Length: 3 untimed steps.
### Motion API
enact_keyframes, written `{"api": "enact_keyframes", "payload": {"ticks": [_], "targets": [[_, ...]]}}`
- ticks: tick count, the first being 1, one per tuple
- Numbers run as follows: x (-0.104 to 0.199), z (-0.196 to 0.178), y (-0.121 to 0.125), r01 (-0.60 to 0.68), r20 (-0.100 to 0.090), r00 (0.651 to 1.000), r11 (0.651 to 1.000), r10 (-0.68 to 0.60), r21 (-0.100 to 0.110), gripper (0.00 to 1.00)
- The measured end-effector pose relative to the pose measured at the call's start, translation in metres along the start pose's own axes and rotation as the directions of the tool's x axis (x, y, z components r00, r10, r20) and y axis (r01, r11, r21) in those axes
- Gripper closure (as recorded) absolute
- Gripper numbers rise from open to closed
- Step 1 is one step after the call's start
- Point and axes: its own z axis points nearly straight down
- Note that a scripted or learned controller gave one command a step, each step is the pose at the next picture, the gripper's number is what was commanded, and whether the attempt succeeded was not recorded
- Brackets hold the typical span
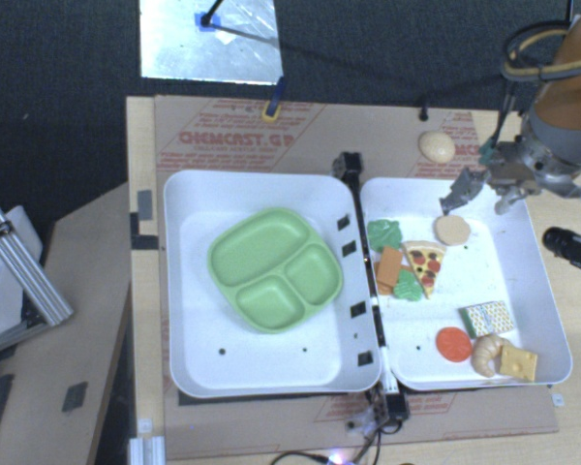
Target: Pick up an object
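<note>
1. A croissant [486,355] and cheese wedge [518,361] are sitting at five o'clock in the right bin [523,260].
2. The gripper [484,194] is hovering at one o'clock, fingers spread — pinching nothing — just above a tan cookie [452,230].

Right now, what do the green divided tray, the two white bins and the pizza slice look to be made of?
The green divided tray looks like moulded plastic, matte: one even colour, rounded compartment walls. The two white bins, left and right, look like thin formed plastic, smooth with soft glare and rolled rims. The pizza slice seems a toy, plastic or rubber; too small to tell which.
</note>
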Motion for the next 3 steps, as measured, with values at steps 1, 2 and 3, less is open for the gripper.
{"api": "enact_keyframes", "payload": {"ticks": [1,2,3], "targets": [[0.000,-0.006,0.002,0.002,0.001,1.000,1.000,-0.002,-0.010,0.00],[0.005,0.054,0.009,0.001,0.001,1.000,1.000,-0.001,-0.006,0.00],[0.005,0.099,0.001,-0.001,0.001,1.000,1.000,0.001,-0.006,0.00]]}}
